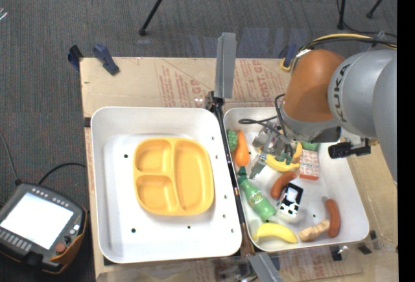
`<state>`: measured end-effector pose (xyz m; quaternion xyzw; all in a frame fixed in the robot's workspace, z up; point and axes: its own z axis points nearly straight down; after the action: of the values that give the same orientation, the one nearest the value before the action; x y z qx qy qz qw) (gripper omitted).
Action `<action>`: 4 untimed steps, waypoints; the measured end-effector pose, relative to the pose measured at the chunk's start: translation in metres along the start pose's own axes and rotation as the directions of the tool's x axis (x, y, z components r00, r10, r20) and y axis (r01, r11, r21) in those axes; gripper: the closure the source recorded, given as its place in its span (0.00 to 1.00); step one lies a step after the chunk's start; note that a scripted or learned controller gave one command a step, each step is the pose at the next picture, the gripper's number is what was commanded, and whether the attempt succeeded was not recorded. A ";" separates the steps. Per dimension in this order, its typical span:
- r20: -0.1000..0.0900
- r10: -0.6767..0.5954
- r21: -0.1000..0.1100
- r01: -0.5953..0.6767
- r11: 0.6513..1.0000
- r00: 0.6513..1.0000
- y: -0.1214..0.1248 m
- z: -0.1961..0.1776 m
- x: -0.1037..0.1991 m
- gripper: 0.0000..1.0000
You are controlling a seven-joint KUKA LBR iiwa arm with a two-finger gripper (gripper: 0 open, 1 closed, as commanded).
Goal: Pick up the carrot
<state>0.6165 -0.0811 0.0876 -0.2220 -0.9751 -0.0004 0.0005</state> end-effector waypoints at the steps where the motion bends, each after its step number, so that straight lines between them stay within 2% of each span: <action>1: 0.006 -0.136 -0.001 0.136 0.991 0.991 0.010 -0.001 -0.010 0.00; 2: 0.001 0.409 0.000 -0.409 0.913 0.913 -0.010 0.000 -0.008 0.00; 3: 0.003 0.403 0.000 -0.403 0.915 0.915 -0.009 -0.011 -0.008 1.00; 4: 0.004 0.649 -0.003 -0.649 0.760 0.760 -0.031 -0.092 0.003 1.00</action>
<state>0.6005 -0.1083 0.1798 -0.5457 -0.8380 -0.0005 -0.0018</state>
